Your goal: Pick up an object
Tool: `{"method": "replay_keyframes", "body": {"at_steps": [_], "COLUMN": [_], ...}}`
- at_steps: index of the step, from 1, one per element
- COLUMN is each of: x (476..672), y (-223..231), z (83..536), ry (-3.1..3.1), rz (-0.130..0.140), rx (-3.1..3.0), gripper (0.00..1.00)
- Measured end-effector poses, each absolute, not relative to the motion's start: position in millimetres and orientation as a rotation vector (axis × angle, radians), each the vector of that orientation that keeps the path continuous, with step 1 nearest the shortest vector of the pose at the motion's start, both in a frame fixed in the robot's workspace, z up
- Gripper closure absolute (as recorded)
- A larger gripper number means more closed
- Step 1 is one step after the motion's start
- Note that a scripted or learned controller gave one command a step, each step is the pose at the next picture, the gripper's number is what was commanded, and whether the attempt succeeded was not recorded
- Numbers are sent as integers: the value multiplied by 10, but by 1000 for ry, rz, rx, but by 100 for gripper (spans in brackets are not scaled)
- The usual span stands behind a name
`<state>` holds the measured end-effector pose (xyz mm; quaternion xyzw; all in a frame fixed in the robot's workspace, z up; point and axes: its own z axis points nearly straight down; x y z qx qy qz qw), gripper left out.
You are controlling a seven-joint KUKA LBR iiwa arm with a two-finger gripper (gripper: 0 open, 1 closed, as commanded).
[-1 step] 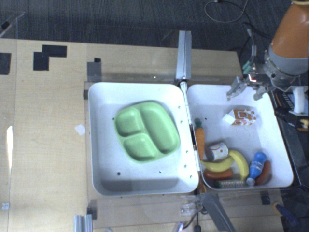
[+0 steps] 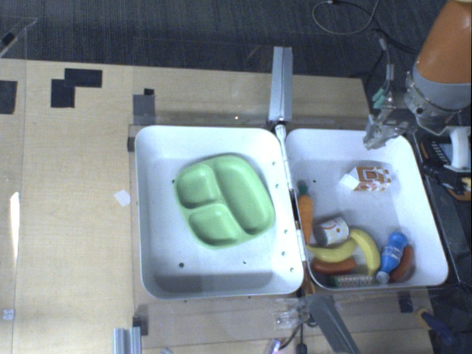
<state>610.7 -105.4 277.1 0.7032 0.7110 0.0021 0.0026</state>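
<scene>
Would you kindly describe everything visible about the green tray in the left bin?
The green tray is pale green, smooth and looks like plastic, a rounded square split into three compartments: two smaller ones and one long one. It lies flat and turned at an angle, near the middle of the left bin, resting on the white floor. Nothing lies in it or touches it.

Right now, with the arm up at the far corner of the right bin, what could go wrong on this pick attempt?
The gripper sits over the right bin's far rim, so descending here might strike the wall. The banana, can, carrot and bottle are packed tightly along the near edge, so a grasp there may catch two items or slip. The small carton lies apart, probably the safer target.
</scene>
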Motion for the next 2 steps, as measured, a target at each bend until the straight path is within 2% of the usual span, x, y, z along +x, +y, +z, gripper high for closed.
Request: {"method": "replay_keyframes", "body": {"at_steps": [1,2], "x": [6201,5732], "y": [-1420,-1421], "z": [4046,3699], "ry": [2265,2211], "rz": [5,3], "rx": [2168,2227], "gripper": [100,100]}}
